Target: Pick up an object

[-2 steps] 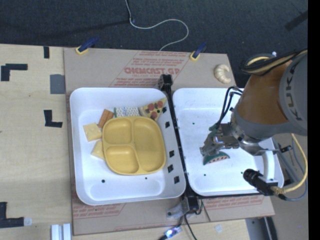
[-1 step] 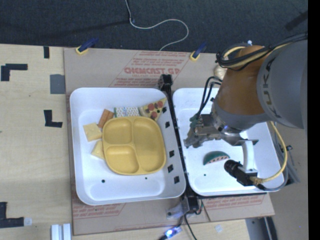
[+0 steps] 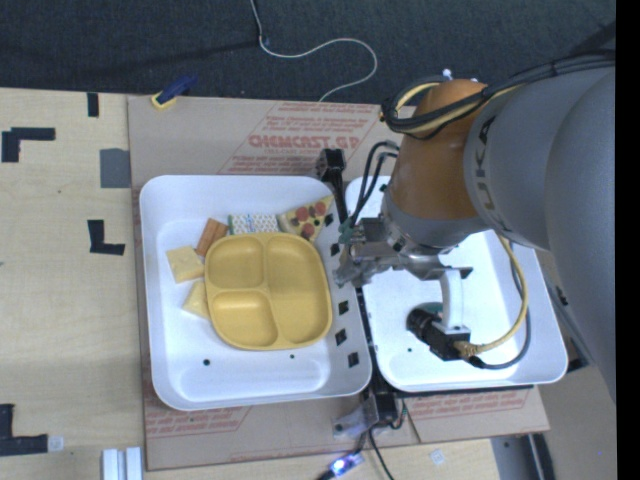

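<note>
Plate (image 3: 268,290): yellow, three compartments, flat in left bin (image 3: 160,268).
Beside it: small flat pieces (image 3: 186,264), perhaps cards.
Gripper (image 3: 342,258): over bins' divide; jaw state unclear.

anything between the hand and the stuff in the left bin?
The yellow divided plate lies over the smaller items, leaving only their edges exposed along its upper left. The hand sits over the left bin's right rim, beside the plate; nothing else visibly intervenes.
</note>
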`<act>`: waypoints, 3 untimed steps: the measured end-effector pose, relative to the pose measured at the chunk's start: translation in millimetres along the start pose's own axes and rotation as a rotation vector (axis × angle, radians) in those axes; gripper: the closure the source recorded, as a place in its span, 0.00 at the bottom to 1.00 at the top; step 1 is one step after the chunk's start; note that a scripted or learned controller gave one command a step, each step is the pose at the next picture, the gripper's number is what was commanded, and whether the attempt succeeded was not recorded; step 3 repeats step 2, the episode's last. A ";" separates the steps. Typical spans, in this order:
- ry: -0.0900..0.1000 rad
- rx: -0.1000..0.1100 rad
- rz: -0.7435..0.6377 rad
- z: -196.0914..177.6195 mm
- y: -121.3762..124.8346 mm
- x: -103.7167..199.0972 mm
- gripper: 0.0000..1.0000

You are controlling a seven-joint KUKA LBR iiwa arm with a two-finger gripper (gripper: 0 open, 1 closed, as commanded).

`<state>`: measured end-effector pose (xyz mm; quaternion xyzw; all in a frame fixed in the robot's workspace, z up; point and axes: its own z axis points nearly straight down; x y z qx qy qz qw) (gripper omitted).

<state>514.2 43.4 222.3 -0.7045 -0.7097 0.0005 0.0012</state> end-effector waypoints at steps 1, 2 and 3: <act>-0.001 0.001 0.001 8.5 -1.3 49.0 1.00; -0.001 0.000 0.005 -7.5 -3.6 39.0 1.00; -0.001 0.000 0.005 -7.5 -3.6 39.0 1.00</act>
